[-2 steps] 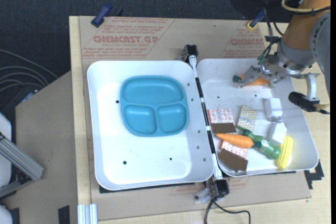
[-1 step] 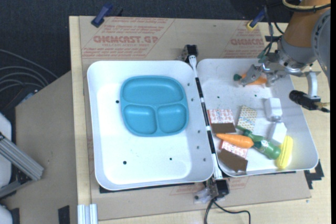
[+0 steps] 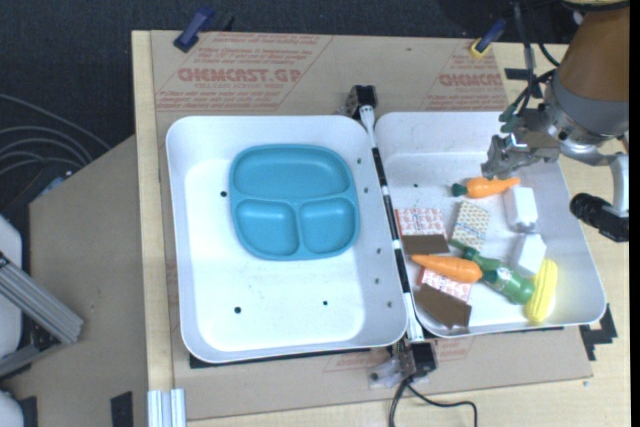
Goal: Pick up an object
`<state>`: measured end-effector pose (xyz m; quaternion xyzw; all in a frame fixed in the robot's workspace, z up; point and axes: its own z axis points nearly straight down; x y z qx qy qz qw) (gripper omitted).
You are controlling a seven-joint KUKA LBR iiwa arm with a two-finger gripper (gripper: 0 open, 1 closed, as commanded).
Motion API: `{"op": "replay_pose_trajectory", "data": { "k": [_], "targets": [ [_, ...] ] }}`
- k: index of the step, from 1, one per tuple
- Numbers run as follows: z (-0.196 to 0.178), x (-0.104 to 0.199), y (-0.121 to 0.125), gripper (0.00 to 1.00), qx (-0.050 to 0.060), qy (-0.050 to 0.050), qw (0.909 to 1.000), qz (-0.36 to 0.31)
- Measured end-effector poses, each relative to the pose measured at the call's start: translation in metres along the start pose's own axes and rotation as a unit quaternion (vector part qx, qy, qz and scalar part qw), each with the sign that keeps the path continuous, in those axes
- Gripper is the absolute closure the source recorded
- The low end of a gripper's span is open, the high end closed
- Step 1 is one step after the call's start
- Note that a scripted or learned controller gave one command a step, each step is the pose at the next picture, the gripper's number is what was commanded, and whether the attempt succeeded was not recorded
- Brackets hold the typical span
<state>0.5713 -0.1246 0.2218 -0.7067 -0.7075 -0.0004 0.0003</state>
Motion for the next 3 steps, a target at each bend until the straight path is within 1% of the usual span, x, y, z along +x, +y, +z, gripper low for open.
{"op": "replay_pose_trajectory", "data": {
  "k": [1, 2, 3],
  "targets": [
    [0.001, 0.0, -0.001, 0.0, 0.001, 0.0, 1.0, 0.0],
    [0.121, -0.063, 0.03, 0.0, -0.009, -0.004, 0.9999, 0.0],
    [0.137, -0.079, 0.061, 0.0, -0.001, -0.001, 1.0, 0.0]
  ]
}}
